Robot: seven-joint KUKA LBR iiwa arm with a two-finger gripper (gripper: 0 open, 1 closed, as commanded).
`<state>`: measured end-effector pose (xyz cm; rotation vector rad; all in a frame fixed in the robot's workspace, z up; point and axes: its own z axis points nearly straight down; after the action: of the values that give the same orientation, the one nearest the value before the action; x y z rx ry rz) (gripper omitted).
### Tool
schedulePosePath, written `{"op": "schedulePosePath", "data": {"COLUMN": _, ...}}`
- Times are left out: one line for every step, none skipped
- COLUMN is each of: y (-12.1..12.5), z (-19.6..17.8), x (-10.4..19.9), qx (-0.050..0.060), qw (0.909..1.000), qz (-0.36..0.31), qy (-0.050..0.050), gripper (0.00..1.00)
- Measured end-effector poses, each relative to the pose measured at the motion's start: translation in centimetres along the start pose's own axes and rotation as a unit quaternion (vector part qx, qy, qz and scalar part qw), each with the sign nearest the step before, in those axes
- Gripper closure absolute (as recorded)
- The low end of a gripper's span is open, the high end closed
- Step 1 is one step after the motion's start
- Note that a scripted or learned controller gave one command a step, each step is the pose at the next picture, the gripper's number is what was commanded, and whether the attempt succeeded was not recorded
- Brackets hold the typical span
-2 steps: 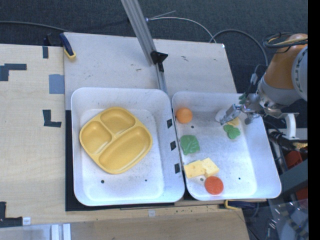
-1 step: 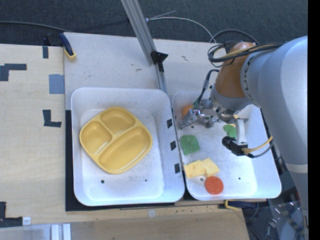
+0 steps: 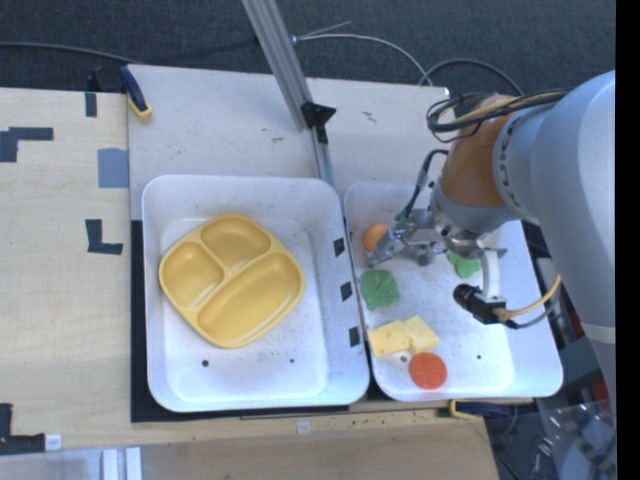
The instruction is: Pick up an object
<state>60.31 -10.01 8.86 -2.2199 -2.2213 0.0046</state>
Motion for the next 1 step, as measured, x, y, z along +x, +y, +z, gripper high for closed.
{"op": "schedulePosePath", "data": {"y": -2.78, "z": -10.46, "x": 4.4, "qx": -0.004, "qw": 1.0, "qz": -0.002, "qy": 0.001, "gripper": 0.0}}
